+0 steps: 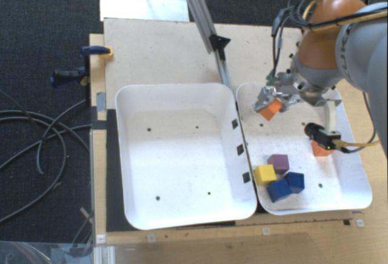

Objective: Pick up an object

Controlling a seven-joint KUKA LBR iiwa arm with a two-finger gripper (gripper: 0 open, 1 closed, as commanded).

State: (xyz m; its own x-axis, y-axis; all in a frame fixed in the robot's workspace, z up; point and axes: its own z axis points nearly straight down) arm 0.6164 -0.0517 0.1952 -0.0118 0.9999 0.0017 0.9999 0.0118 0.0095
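Camera view. Orange block (pixel 270 108): small cube, bright orange, tilted, seen between the fingers of the gripper (pixel 268 102), above the upper left part of the right bin (pixel 357 187). The gripper is closed on it.

Other items in the right bin: a second orange piece (pixel 321 149) near the right wall, partly hidden by a black fitting with a cable; a purple block (pixel 279 163); a yellow block (pixel 265 174) just left of and below the purple one; two blue blocks (pixel 286 186), touching each other, just below the purple one. The four form one tight cluster near the bin's lower left.

Left bin (pixel 130 135): shallow, white, rounded corners, a few dark dots on the floor. Its right wall meets the right bin's left wall; small black tabs sit along the seam.

Surface: pale bench board (pixel 157 51) under both bins, dark carpet around it. A blue clamp with a yellow tip (pixel 91 51) grips the board's left edge. Black cables (pixel 36 135) loop on the floor at left. A grey metal pole (pixel 197 2) slants from the top down to the bins' upper junction.

Arm (pixel 357 33): grey, orange band at the wrist, enters from the right, bent downward and leftward over the right bin, with cables along the wrist.
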